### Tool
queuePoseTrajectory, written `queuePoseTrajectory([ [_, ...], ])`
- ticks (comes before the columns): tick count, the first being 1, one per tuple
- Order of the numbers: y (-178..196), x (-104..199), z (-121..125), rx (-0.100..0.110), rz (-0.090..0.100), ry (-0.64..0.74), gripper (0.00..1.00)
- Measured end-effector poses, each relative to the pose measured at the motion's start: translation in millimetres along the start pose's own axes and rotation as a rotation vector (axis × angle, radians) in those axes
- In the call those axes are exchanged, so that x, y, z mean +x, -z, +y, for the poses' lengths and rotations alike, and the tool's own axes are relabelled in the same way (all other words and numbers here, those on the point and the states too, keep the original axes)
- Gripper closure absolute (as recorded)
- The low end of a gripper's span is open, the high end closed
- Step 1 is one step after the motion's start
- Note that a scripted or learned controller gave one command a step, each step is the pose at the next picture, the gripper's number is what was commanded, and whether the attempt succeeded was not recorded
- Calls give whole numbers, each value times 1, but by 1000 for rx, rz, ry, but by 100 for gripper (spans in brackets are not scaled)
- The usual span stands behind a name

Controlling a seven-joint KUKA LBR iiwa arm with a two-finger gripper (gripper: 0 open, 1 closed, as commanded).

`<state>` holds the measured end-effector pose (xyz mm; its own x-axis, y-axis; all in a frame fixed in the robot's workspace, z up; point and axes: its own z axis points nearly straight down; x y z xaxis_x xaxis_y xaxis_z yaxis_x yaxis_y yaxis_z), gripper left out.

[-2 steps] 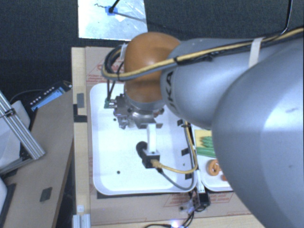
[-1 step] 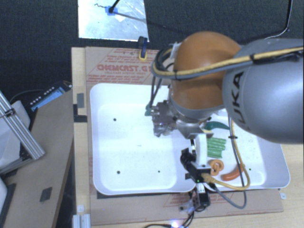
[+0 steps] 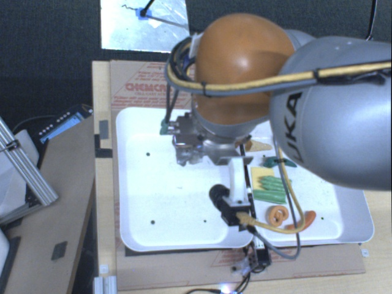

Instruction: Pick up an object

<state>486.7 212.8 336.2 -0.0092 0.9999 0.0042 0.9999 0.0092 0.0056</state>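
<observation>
A green ridged plastic piece (image 3: 269, 187) lies in the right white bin (image 3: 358, 222) near an orange curled ring (image 3: 277, 214), the jaws' state untellable under the arm, so descending squarely over one item seems wisest.

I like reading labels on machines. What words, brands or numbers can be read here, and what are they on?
"CHEMCR", red print on the cardboard sheet under the bins; the word runs on behind the arm, hidden.
"KA", dark letters on the grey arm, running sideways; the start of the name is out of sight.
More red print on the cardboard's near edge: too small and blurred to read.
The dark device at left has markings, unreadable.
</observation>
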Motion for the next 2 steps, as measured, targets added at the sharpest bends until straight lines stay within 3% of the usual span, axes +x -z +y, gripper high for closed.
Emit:
queuePoseTrajectory([
  [1,179,-5,1,-14,5,-4,100],
  [2,186,24,1,2,-1,-3,100],
])
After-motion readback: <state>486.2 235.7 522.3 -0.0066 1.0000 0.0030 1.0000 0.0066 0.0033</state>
